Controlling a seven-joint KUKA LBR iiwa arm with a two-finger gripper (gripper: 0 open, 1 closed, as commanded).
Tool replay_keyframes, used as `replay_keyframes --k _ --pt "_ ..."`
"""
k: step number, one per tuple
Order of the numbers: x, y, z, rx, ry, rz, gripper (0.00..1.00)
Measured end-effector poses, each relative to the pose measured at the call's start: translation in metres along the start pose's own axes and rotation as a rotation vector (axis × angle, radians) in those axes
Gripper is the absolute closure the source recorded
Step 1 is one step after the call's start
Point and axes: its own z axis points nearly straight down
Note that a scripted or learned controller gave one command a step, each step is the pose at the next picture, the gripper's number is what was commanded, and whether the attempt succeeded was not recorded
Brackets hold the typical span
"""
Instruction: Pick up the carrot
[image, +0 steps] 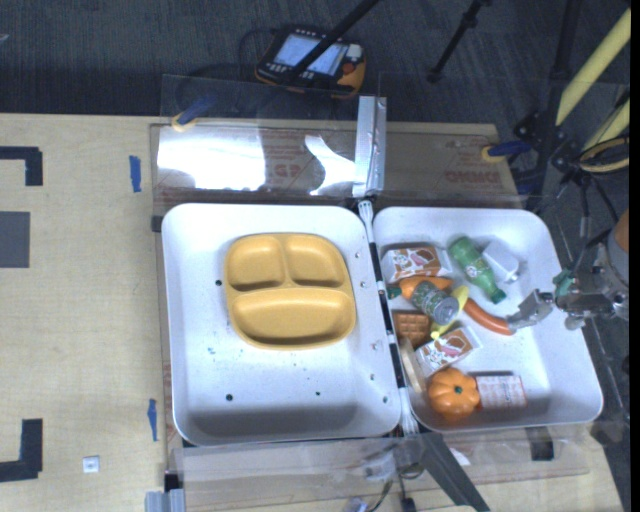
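The gripper (528, 308) reached into the right bin (560, 250) from the right, its pale fingers (537, 302) low over the bin floor. The carrot (487, 318) lay just beside the fingertips on their left, its near end touching or almost touching them; it was not between them. Farther left of the fingers sat a green-grey can (434, 300) and snack packets (413, 264), above-left a green bottle (476, 266), and below-left a small pumpkin (453, 393). Well to the left, the other bin (190, 300) held a yellow divided tray (291, 289).
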Motion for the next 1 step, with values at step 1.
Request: replay_keyframes --k 1 --pt "0.0483 -0.0034 0.0881 -0.034 -0.011 -0.08 0.0"
